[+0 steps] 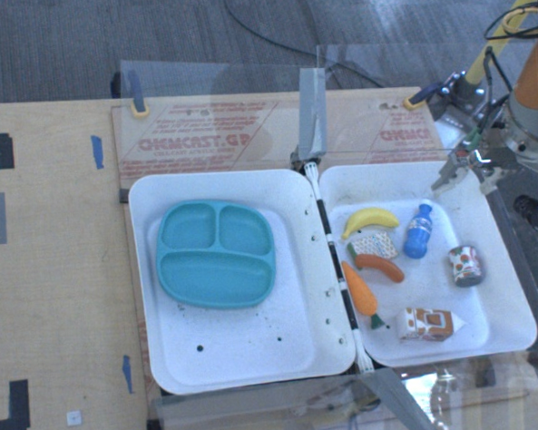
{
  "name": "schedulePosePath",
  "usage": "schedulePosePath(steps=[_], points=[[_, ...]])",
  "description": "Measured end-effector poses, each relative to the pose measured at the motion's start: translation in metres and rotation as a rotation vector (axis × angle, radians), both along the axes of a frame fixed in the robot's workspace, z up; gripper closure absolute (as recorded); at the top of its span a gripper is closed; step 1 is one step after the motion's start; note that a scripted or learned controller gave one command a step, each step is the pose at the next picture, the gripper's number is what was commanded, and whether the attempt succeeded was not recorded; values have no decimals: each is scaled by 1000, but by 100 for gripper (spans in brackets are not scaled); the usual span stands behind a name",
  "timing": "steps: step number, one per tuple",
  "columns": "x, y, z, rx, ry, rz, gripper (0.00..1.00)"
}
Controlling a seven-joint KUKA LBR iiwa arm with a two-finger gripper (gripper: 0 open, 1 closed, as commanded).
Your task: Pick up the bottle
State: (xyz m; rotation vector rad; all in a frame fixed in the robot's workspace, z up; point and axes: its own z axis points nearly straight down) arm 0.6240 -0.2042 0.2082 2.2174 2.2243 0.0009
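Note:
The blue bottle point(418, 233) with a white cap lies in the right bin point(503, 322), near its far middle, cap pointing away. My gripper point(463, 176) hovers over the bin's far right corner, up and to the right of the bottle and apart from it. Its fingers are spread open with nothing between them.
Around the bottle lie a banana point(371, 220), a speckled block point(376, 245), a sausage point(381, 267), a carrot point(360, 291), a can point(466, 266) and a small carton point(428, 323). The left bin point(159, 353) holds a teal divided plate point(217, 255). Cables hang at the far right.

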Motion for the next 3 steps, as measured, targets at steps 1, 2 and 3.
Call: schedulePosePath(steps=[1,2,3], points=[[-17,16,-112,-2,-4,200,0],[-17,15,-102,-3,-7,198,100],[19,81,24,-2,-2,147,100]])
